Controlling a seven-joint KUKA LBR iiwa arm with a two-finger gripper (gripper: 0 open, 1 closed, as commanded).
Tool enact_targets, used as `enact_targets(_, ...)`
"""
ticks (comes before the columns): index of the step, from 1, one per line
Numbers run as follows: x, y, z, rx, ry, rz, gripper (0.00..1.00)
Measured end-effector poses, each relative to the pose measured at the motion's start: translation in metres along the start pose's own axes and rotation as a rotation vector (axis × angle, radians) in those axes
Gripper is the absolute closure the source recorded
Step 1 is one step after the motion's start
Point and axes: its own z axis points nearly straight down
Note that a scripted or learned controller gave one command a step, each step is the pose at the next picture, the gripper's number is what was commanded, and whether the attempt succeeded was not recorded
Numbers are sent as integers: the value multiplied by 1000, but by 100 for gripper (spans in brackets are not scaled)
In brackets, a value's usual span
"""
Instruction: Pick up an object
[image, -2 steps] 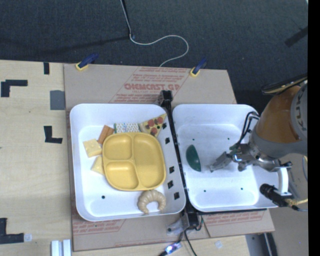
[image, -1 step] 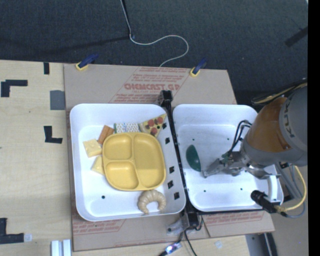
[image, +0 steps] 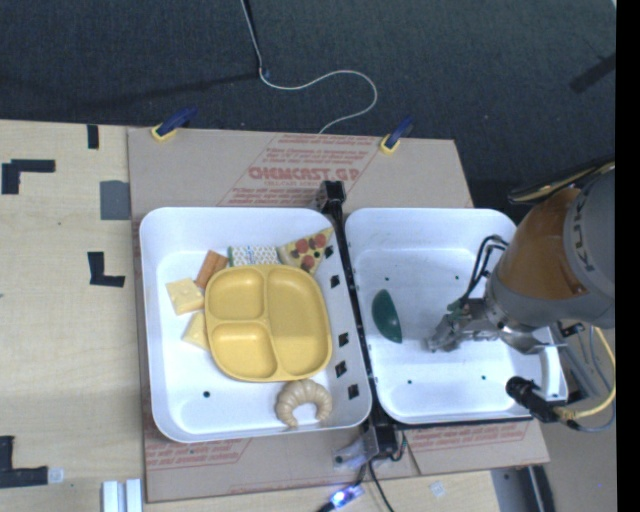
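Bulking large at the right edge, the grey arm (image: 585, 270) with its orange band reaches into the right bin (image: 440, 400), and its hand (image: 452, 332) sits low over the bin floor. Whether the hand is spread or closed I cannot tell; nothing is visibly caught in it.

Just beside the hand, toward the divider, lies a dark green object (image: 386, 315), the only loose thing in that bin and the likeliest target. It looks small, smooth and rounded, like a toy vegetable: probably light and rigid, with a slick skin that could squirt out of a pinch. Taking it across its narrow width, near the middle, seems safest, since the tapered ends offer little to bear on.

In the left bin (image: 160, 400) rest a yellow divided plate (image: 268, 322), a toy croissant (image: 303, 400) just beside the plate's near rim, and several flat pieces (image: 200, 285) tucked along the plate's left and far sides.

Both bins are shallow, white and glossy, so a nudged object would likely slide. They stand on a cardboard sheet (image: 300, 170) on the wooden desk (image: 60, 300). The green object has open floor on the hand's side, but the divider wall (image: 352, 310) is near its other flank, leaving less room there.
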Motion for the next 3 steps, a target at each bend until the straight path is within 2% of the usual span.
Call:
enact_targets(1, -1, 10, -54, -2, 1, 0, 100)
enact_targets(3, 3, 17, -131, -1, 1, -1, 100)
